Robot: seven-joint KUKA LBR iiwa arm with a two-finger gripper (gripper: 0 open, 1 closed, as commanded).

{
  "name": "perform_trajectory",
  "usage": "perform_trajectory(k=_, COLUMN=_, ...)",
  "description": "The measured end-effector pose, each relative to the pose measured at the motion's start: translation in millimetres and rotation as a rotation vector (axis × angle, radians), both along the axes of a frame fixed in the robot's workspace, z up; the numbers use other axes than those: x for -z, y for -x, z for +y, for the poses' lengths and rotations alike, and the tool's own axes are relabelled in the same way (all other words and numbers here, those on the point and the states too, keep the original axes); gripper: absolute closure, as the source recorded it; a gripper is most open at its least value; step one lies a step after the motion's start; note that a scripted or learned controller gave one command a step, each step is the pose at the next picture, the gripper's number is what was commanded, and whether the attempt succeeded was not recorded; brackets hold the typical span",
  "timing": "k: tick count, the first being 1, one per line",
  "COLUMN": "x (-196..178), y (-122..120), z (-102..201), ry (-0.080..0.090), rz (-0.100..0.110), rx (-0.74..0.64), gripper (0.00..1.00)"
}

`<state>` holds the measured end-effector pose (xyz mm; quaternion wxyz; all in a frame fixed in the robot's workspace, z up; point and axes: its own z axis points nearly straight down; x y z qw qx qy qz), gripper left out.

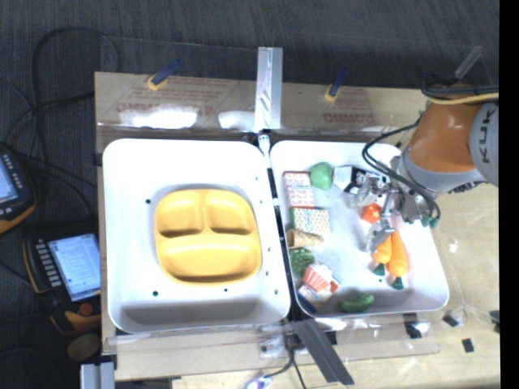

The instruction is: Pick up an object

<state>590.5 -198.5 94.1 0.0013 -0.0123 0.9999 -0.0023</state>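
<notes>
While the end effector (381, 209) hovers low in the right bin (434, 294), its grip unreadable, nothing looks lifted yet; the carrot (398, 254) lies just below it, awaiting a grasp.

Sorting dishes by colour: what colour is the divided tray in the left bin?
Yellow. The divided tray shows plainly in the camera view.

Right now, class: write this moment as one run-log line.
arm: over right bin | gripper: down among toys beside carrots | grasp: unconfirmed | left bin: yellow tray
</notes>
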Motion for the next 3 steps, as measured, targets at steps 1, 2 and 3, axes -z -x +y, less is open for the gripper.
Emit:
perform_trajectory(k=1, x=3, y=69, z=-24, ry=-0.003, rz=-0.012, rx=0.128, gripper=0.0)
perform_trajectory(k=2, x=3, y=101, z=21, ry=0.0, rz=-0.016, rx=0.19, gripper=0.0)
perform_trajectory(k=3, x=-8, y=99, z=21, ry=0.004, rz=-0.017, rx=0.189, gripper=1.0)
